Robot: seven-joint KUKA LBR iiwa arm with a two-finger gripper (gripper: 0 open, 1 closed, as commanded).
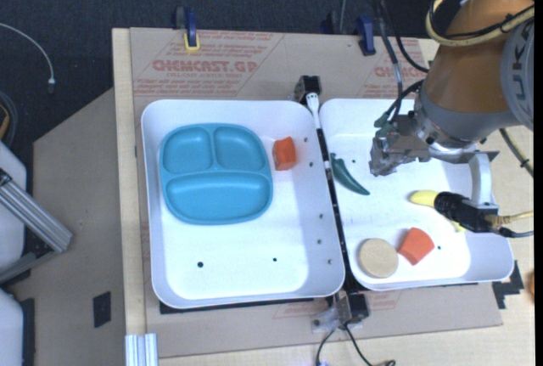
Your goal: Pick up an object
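The metal gripper [383, 159] is hovering over the right white bin [356, 122]; I cannot tell its state (the view is too coarse). Near it are lying a slim green pepper-like piece [349, 176], possibly plastic, a round tan disc [377, 258] and an orange block [416, 244]. A glossy blue divided plate [217, 173] is sitting in the left bin [254, 258].

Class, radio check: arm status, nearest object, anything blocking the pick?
Gripper low over right bin. Green pepper just to its left by the divider, not held. Banana, red block, tan disc lie apart, nothing blocking.
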